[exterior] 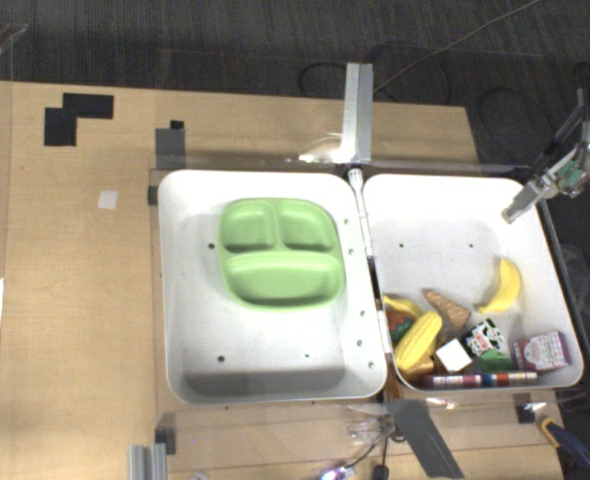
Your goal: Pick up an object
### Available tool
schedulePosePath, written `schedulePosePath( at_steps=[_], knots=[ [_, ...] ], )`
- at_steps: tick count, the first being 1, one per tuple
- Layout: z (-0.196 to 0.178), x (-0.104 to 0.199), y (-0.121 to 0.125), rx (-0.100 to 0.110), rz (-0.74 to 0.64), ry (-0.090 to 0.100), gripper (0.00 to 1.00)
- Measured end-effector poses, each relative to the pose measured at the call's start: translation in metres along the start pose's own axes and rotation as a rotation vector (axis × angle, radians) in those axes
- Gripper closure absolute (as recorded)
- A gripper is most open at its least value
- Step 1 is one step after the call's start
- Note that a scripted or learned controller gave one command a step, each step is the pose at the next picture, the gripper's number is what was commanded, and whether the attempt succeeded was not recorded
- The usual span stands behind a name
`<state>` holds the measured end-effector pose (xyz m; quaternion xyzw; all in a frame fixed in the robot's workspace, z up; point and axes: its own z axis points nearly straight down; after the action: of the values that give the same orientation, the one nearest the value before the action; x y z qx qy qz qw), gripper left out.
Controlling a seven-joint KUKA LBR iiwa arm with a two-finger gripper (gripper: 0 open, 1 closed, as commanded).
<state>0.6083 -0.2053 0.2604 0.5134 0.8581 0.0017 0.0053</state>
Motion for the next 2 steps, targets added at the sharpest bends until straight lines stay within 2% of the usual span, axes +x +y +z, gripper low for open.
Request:
schedulePosePath(
  at_steps=[1, 2],
  knots=[
    [0.078, 0.033, -0.050, 0.004, -0.113, 0.004, 0.00],
    [0.161, 0.034, -0.060, -0.002, -0.210, 0.000, 0.00]
  ],
)
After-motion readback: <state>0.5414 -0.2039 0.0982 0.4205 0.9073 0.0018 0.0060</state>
